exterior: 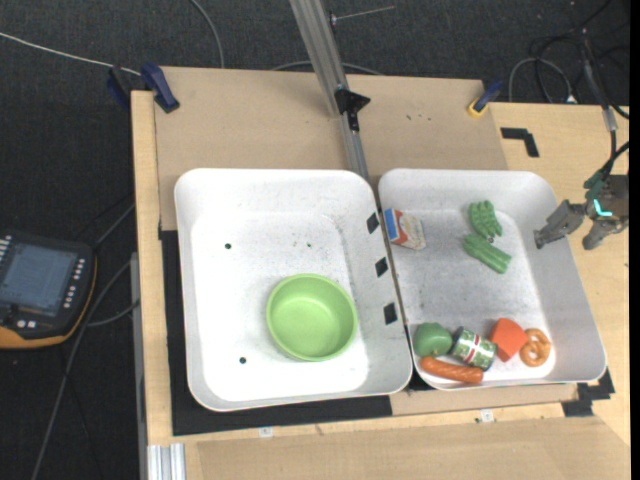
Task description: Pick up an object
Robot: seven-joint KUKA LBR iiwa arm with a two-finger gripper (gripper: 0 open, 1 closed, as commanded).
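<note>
Nothing is picked up yet: every object lies in a bin. The likeliest target, the green leafy toy [487,236], lies in the far part of the right bin [570,268], its long axis slanting from far-left to near-right. Near it sits a small carton [404,229]; along the near edge lie a can [472,349], a sausage [452,370] and a pretzel [536,347]. The left bin [200,268] holds a green bowl [311,317]. The gripper [575,230] hovers at the right bin's right rim, fingers spread and holding nothing; reach and grasp remain.
</note>
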